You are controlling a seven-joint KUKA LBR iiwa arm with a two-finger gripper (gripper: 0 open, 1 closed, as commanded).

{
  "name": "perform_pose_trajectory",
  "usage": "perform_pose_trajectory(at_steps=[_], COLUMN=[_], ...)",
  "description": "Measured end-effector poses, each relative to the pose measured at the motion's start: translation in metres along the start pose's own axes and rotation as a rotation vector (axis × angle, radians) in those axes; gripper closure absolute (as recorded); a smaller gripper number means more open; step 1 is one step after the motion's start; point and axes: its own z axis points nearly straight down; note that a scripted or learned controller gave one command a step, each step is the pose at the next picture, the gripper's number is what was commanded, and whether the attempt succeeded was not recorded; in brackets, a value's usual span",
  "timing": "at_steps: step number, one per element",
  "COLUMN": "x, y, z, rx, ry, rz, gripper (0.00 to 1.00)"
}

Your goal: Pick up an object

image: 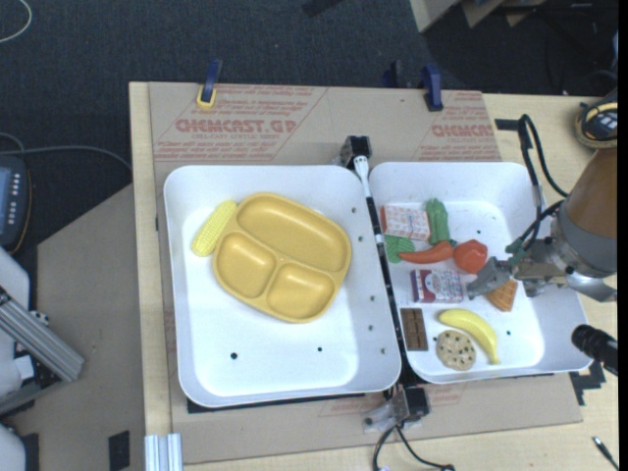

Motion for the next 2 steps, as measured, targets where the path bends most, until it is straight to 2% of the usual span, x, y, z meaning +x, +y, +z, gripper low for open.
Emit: perform_pose_trajectory(at_steps=[1, 2], x=[0.000, 0.009], y=[0.003, -0.004], z=[-0.007, 0.045], rx=[-0.014, -0.007], ry=[-0.003, 0.001], rz=[-0.004, -0.004], gripper=[0.00, 0.00])
